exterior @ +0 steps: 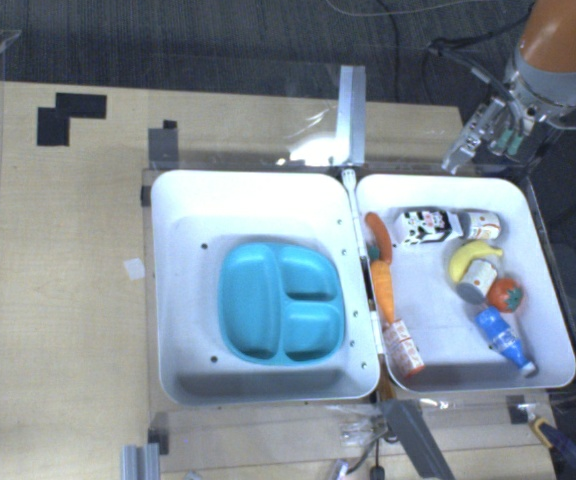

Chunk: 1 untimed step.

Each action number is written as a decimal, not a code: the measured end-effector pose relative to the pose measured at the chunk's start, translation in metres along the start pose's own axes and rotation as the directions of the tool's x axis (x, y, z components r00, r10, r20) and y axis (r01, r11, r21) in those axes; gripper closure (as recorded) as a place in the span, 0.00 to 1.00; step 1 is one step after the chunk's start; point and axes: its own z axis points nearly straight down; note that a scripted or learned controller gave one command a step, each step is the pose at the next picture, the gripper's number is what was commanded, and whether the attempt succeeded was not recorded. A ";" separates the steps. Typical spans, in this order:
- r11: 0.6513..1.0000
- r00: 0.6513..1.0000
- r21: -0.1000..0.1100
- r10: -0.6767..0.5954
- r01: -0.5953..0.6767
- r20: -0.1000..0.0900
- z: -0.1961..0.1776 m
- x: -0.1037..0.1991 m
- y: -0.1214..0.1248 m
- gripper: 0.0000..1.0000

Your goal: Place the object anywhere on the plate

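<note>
Two white bins stood side by side. The left bin (168, 268) held the blue sectioned plate (281, 303), with nothing on it. The right bin (548, 268) held the candidate objects: a banana (471, 259), a carrot (382, 288), a blue bottle (503, 340), a tomato (505, 294) and a black-and-white carton (426, 226). The gripper (483, 133) hung above the far rim of the right bin, apart from every object; its opening could not be determined, and nothing showed in it. By this evidence, no pick had been made; grasp, transfer and release all remained.
</note>
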 end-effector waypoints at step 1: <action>0.993 0.993 0.009 0.120 -0.120 -0.015 0.101 0.085 0.013 1.00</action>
